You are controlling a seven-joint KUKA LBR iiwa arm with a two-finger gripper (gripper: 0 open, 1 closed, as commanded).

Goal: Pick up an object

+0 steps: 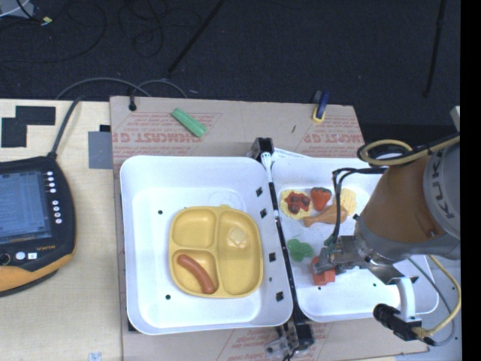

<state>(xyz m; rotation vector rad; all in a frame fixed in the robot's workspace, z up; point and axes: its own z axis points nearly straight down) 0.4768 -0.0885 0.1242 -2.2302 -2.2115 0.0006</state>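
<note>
The gripper (325,265) is down in the right bin (361,310), touching a small red block (324,276); I cannot tell how it is set; a green toy (300,249) lies just beside.

On your tabletop (45,115) two bins touch: the left bin (143,194) at nine o'clock, the right bin (353,310) at three. A divided plate (218,250) sits in the left bin, with a sausage (195,273) in its seven o'clock compartment. Toy foods (316,205) cluster at the right bin's eleven o'clock. A teach pendant (30,216) lies far left.
</note>
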